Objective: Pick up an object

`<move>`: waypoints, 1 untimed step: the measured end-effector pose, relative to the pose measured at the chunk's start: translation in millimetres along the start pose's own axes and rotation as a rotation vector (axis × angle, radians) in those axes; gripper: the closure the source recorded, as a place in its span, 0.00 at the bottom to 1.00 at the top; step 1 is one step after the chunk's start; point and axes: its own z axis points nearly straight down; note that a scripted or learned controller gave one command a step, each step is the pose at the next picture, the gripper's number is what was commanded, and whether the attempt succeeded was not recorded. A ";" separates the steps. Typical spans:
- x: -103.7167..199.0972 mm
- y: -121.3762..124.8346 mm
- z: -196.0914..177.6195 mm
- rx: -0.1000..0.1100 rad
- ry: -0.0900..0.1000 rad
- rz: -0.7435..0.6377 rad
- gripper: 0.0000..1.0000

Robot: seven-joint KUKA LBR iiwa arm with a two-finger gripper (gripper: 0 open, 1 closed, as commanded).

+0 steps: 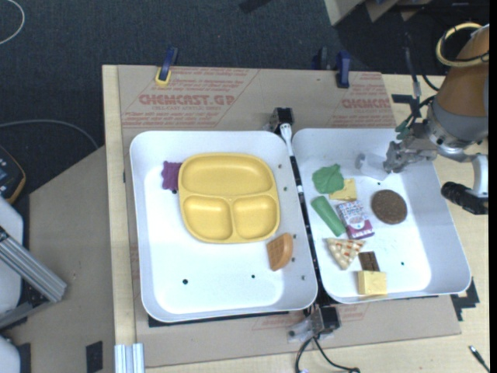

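Bench (pixel 233 92): brown board with red print, filling the middle of the frame under both bins.
Left bin (pixel 155 231): white, centre-left of the frame.
Right bin (pixel 435 247): white, centre-right, touching the left bin along its edge.
Arm (pixel 464 92): grey with an orange band, at the right edge, upper half.
Yellow tray (pixel 229 196): three compartments, in the upper half of the left bin.
Gripper (pixel 396 160): over the upper right part of the right bin; whether its fingers are apart or together cannot be told.
Brown disc (pixel 389 207): below the gripper, near but apart from it.
Green leaf (pixel 328 179): left of the gripper, apart.
Green stick (pixel 328 216): slanted, below the leaf.
Purple packet (pixel 357 219): just beside the stick.
Pizza slice (pixel 342 251): lower middle of the right bin.
Bread piece (pixel 281 251): lower right of the left bin.
Yellow block (pixel 373 283): at the bottom of the right bin.
Purple piece (pixel 170 175): touching the tray's left side.
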 end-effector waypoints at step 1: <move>-4.1 6.5 -64.0 -0.002 -0.001 -0.001 1.00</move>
